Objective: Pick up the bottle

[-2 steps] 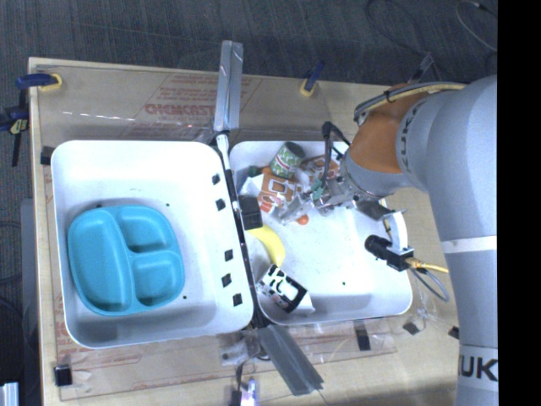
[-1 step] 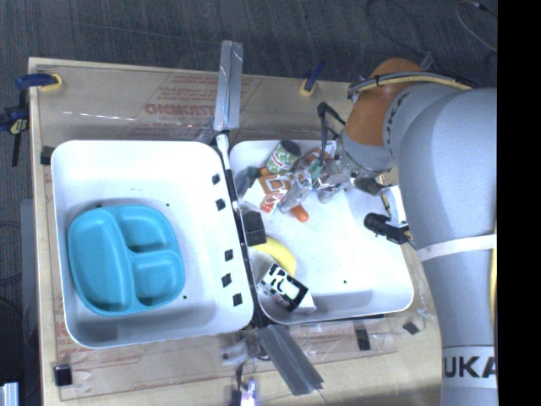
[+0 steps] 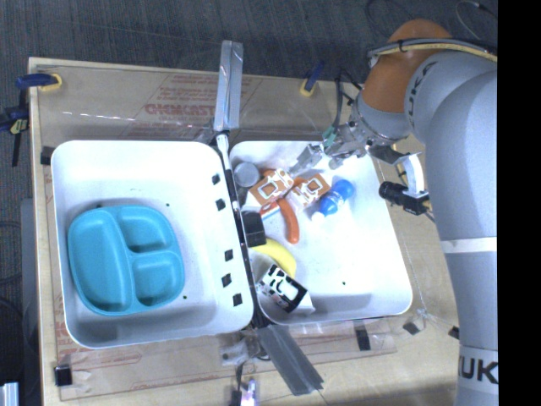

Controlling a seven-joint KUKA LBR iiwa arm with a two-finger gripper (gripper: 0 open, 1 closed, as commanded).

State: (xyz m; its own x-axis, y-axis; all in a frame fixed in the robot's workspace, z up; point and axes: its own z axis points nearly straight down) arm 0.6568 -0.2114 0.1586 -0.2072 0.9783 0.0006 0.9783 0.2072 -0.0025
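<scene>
black/white item point(image 3: 281, 287): lay at near edge of right bin, by the divider.
banana point(image 3: 276, 255): just behind it, yellow, close to the divider.
blue tray point(image 3: 125, 259): sat in left bin point(image 3: 68, 169), 3 compartments, toward near-left.
sausage point(image 3: 290, 220): orange, lay mid right bin point(image 3: 385, 252), just behind the banana.
bottle point(image 3: 331, 198): clear w/ blue cap, lay on its side in right bin, just right of the orange/white cartons, apart from the gripper.
cartons point(image 3: 292, 186): 2 orange/white, touching, left of the bottle.
grey disc point(image 3: 245, 173): at far-left corner of right bin.
gripper point(image 3: 325, 148): hung over far edge of right bin, behind the bottle; fingers' spread: can't tell; nothing seen betw. them.
</scene>
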